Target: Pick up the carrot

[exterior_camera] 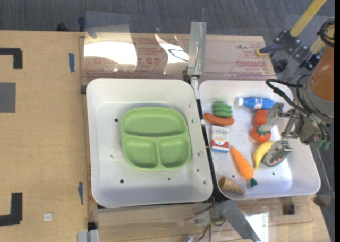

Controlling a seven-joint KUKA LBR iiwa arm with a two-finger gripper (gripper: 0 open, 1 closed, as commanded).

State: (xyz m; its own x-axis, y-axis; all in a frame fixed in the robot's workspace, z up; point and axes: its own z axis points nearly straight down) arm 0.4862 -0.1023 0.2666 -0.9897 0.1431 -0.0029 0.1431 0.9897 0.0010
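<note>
The orange carrot (243,163) lies slantwise in the lower middle of the right bin (304,180), its green stub pointing toward the bin's front. My gripper (277,153) hangs low over the right half of that bin. It is just right of a yellow banana (261,153) and about a banana's width to the right of the carrot. The view shows nothing held in the gripper.
Also in the right bin are a blue bottle (255,102), a green pod (222,109), a red sausage (219,120), a small carton (220,141), two red-orange fruits (260,126) and a cone (231,184). A green divided plate (155,137) sits in the left bin (101,129).
</note>
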